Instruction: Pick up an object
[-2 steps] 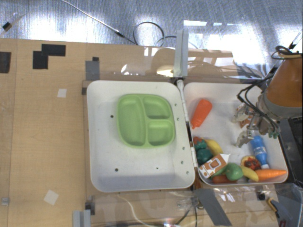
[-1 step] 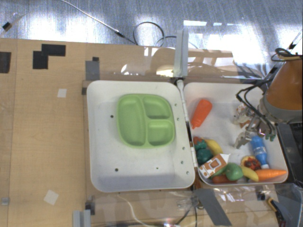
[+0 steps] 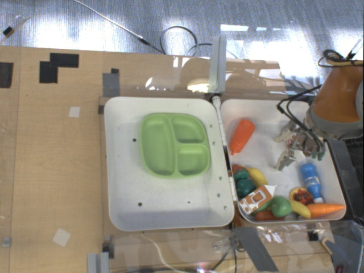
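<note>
Lower right of frame: toy foods crowd the right bin (image 3: 227,124), including a blue bottle (image 3: 311,181). Above them, the tool (image 3: 287,152) hangs spread, holding nothing. Step: approach. Next: descend onto one item, close.

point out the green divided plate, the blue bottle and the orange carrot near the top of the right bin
green divided plate (image 3: 174,145), camera view, on the ridge between its compartments
blue bottle (image 3: 311,181), camera view, on the middle of its body
orange carrot (image 3: 242,135), camera view, on the middle of its length
</note>
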Controlling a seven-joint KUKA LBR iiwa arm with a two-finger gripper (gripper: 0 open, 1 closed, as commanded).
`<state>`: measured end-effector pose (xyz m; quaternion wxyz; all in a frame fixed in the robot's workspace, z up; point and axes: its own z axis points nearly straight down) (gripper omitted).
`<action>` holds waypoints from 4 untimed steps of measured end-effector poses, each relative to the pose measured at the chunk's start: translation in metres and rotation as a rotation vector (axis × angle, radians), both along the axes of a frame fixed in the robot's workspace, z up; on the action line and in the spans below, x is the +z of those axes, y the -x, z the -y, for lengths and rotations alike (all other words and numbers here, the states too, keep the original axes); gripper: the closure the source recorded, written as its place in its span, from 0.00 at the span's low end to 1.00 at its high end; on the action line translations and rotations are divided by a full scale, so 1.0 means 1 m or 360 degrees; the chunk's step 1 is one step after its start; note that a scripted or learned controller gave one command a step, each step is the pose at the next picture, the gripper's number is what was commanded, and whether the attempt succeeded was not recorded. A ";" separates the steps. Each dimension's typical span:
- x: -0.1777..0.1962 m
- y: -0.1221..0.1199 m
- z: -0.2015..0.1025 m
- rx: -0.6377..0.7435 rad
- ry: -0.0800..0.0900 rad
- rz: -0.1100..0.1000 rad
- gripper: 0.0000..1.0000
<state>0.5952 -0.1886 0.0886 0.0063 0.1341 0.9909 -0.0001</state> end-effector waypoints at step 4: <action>0.000 0.020 0.017 -0.0072 0.0000 0.0000 0.00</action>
